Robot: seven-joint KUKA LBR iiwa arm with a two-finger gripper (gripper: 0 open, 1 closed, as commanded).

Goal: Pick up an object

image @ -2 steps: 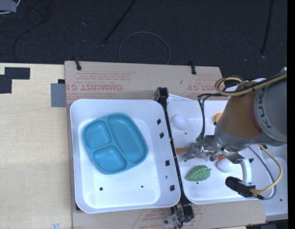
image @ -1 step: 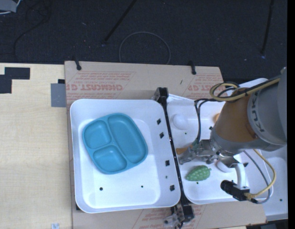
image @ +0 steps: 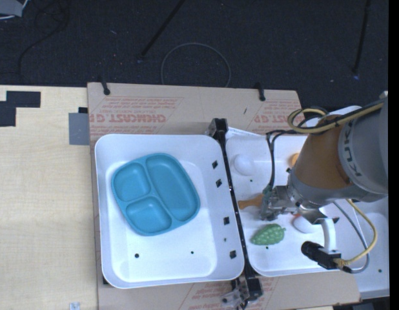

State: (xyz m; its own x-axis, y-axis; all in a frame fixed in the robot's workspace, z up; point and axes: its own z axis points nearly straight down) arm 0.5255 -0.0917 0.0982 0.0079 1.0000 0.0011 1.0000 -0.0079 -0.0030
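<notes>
In the right bin (image: 283,261), nearest the camera, a green bumpy object (image: 268,235) is lying on the white floor, close to the divider between the two bins; to its right a small white piece (image: 303,224) is peeking out from under the wrist, partly hidden; just behind the green object the gripper (image: 275,206) is hanging low over the bin floor, near that object, though contact cannot be judged; whether the claw is released or clenched cannot be told from this angle; a thin brown-orange sliver (image: 249,203) is lying just left of the gripper; across the divider, a blue three-compartment plate (image: 154,192) is resting flat in the left bin (image: 161,258); farther back in the right bin, a white rounded object (image: 243,165) is sitting near the divider, and a small orange bit (image: 294,158) is showing beside the orange-banded arm (image: 322,166); beyond both bins a printed cardboard sheet (image: 186,112) is lying under them.
</notes>
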